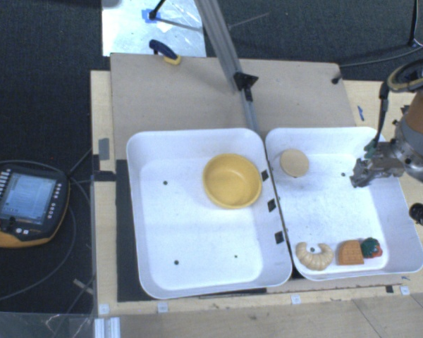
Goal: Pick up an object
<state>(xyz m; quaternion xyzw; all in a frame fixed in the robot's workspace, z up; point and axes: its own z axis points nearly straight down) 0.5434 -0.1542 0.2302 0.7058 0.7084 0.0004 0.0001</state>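
White plastic forms the right bin [402,259], above whose right side the gripper [361,174] is held, nothing seen in it; whether its jaws are spread cannot be told. An approach is judged underway. Nearest, a round tan disc [294,163] lies flat at the bin's far-left corner, without long axis; a descent over it is required.

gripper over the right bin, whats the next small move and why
Probably shift the gripper toward the round tan disc and then lower. The gripper sits above bare floor of the right bin with nothing under it, and the disc lies alone, apart from the crowded toys at the near wall, so it seems the easiest pick.
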